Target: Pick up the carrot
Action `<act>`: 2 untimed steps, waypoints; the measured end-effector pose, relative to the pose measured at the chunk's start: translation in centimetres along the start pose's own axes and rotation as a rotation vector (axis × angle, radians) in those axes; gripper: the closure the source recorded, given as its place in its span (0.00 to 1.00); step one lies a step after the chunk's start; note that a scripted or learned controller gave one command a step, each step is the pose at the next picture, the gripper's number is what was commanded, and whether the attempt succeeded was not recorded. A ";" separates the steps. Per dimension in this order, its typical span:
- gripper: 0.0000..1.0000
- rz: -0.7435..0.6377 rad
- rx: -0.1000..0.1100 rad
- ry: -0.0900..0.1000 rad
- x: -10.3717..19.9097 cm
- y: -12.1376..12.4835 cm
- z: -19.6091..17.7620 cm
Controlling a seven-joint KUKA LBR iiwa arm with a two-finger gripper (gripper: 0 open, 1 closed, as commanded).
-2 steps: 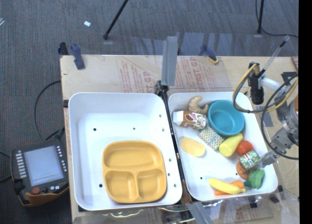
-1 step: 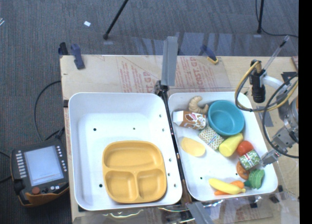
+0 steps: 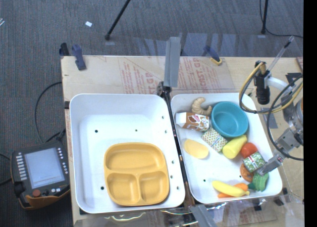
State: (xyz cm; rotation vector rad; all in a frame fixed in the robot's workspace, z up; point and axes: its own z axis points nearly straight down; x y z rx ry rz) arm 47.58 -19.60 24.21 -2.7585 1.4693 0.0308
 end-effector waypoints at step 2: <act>0.00 0.227 0.017 0.027 -0.3 -1.3 15.0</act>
